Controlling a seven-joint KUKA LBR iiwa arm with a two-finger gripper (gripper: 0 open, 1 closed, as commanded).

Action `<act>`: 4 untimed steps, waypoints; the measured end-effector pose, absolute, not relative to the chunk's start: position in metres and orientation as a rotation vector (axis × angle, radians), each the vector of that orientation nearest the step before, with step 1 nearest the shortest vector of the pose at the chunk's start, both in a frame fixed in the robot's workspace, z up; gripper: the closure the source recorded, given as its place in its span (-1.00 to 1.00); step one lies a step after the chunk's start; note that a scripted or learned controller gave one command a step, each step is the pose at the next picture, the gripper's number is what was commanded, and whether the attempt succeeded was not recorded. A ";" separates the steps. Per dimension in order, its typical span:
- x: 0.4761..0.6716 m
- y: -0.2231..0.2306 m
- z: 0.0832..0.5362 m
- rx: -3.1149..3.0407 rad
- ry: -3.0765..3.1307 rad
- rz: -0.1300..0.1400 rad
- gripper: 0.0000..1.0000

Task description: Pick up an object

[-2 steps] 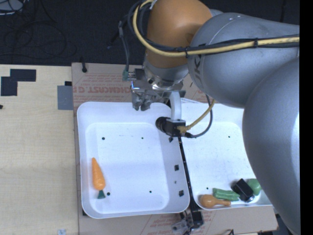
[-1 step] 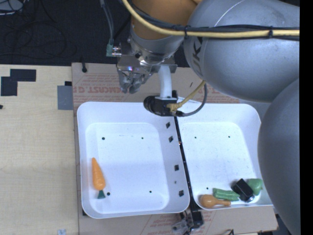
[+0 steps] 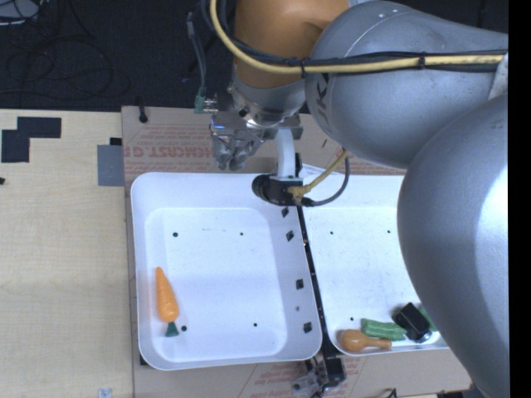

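Observation:
An orange toy carrot [image 3: 166, 296] with a green stem lies near the front left corner of the left bin [image 3: 207, 191]. Along the front edge of the right bin [image 3: 357, 222] rest a tan gourd-shaped piece [image 3: 362, 341], a green piece [image 3: 382, 330] and a small black object [image 3: 412, 321], close together. My gripper [image 3: 233, 153] hangs over the back rim of the left bin, far from all of them, and I see nothing in it.
The big grey arm covers the right side of the right bin. A black cable fitting [image 3: 274, 188] sits at the back of the divider between the bins. Cardboard [image 3: 174, 143] lies under the bins and a wooden bench top [image 3: 58, 255] extends to the left.

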State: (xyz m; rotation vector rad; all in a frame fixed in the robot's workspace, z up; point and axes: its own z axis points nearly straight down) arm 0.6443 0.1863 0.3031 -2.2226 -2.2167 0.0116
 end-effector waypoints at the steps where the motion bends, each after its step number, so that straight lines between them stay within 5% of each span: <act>1: 0.644 0.215 0.409 -2.219 -2.229 -0.012 1.00; 2: 0.613 0.211 0.518 -2.221 -2.228 -0.014 1.00; 3: 0.645 0.166 0.434 -2.224 -2.214 0.016 1.00; 4: 0.619 0.094 0.413 -2.227 -2.213 0.012 1.00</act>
